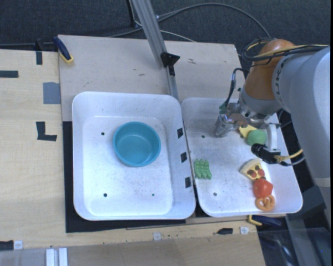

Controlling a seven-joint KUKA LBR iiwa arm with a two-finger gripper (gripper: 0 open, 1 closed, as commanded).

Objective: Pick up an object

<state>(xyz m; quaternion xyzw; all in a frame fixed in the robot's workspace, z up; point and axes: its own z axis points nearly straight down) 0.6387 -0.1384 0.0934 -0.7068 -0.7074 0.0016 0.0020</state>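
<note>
Pincer (222, 127) low, arm bent downward

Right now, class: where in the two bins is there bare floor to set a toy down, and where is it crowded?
Free: the left bin around the blue bowl, and the right bin between the green ridged piece and the gripper. Crowded: its right edge, with the green ball, red tomato and pretzel.

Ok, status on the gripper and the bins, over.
Gripper low in right bin, nothing seen held. Green block loose nearby, toy food along right edge. Blue bowl in left bin.
</note>
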